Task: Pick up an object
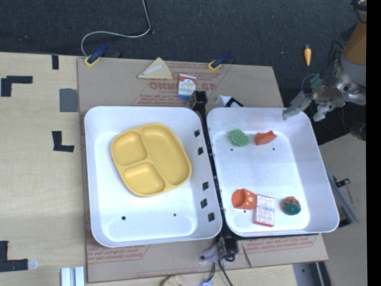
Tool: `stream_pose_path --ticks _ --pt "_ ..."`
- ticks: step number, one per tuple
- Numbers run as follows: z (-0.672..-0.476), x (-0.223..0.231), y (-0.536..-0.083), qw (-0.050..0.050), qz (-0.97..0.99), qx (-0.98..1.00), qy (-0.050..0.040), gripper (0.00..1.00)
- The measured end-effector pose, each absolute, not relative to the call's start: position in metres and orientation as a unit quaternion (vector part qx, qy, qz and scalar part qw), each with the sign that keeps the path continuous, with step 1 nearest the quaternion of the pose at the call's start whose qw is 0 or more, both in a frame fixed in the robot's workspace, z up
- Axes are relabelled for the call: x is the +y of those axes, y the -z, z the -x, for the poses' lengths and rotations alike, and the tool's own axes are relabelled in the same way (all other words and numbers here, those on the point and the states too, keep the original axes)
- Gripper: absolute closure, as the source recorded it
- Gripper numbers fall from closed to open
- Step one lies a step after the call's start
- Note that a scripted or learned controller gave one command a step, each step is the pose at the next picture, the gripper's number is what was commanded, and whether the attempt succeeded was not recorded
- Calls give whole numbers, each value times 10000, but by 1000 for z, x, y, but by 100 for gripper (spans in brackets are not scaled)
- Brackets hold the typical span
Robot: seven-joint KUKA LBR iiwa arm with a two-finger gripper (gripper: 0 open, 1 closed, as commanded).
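Nothing picked yet: your arm sits off the right bin's far right corner.

Largest first: the left bin (95, 219) carries the yellow divided plate (150, 158); the right bin (315, 159) holds the candidates: pink box (265, 210), orange cup (243, 199), green ball (239, 137), orange block (265, 137), teal toy (291, 205). Your gripper (305, 107) hangs spread apart with nothing between its fingers, so the whole grasp is left.

- Even, fairly bright overhead light; the two white bins (262, 159) look clean, without harsh glare.
- Shadows are soft and faint beneath the yellow plate (150, 158).
- The dark floor at the top stays dim.
- Overall slightly soft and grainy; small items lack fine detail.
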State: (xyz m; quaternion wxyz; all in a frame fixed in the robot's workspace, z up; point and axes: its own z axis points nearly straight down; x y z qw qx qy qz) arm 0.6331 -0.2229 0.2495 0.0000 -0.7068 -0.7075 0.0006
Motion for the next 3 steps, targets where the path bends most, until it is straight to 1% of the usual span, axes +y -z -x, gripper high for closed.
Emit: stream_pose_path --ticks 1,2,3 --pt "-637 -184 -87 -9 7064 -7078 7 0" --pt "-670 -153 -86 -15 7062 -7080 9 0" --pt "-670 -154 -96 -24 7059 -7084 -2 100"
